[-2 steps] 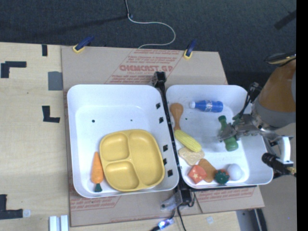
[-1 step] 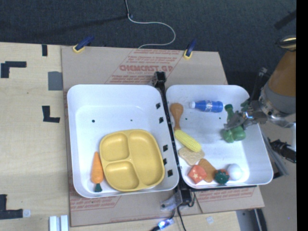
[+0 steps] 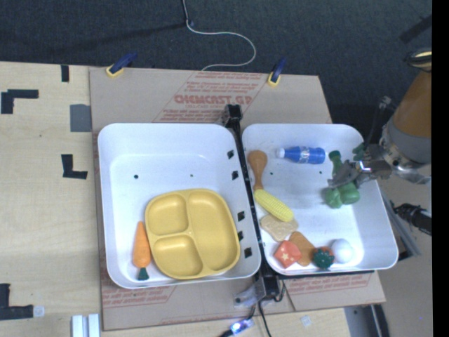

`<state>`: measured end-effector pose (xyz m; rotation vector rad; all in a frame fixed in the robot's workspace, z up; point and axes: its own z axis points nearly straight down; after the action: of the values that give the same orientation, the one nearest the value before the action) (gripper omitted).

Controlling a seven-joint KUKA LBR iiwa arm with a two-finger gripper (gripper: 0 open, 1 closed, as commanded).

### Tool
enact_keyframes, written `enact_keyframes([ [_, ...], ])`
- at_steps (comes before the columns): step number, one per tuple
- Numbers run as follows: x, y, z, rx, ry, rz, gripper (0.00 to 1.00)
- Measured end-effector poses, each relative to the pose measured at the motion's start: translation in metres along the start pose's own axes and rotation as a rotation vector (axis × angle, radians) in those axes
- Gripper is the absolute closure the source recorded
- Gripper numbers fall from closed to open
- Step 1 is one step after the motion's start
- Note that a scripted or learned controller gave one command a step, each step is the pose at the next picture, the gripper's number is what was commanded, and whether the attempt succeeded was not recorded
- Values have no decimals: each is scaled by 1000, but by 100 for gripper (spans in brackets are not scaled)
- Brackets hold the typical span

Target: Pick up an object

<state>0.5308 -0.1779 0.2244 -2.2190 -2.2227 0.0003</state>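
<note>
Arm (image 3: 414,125) reaches in from right, wrist low over right bin (image 3: 375,248) | gripper (image 3: 349,176) at bin's right side, over green toy (image 3: 341,196) | finger state: cannot tell | bottle (image 3: 302,154) nearby, corn (image 3: 273,204) mid-bin

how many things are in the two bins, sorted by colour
Yellow: 2, the divided plate and the corn cob
Orange: 1, the carrot
Blue: 1, the bottle
Green: 2, the green toy by the end effector and a small dark green piece
Tan or brown: 3, the drumstick, the cracker and a brown piece
Red: 1, the block
White: 1, the ball
Total: 11
</note>
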Motion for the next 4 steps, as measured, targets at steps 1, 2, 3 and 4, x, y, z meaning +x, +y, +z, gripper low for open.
enact_keyframes([
  [1,47,12,9,1,0,-4,100],
  [2,96,20,12,1,1,-5,100],
  [3,149,35,20,1,1,-5,100],
  [4,194,60,4,-1,1,-5,100],
])
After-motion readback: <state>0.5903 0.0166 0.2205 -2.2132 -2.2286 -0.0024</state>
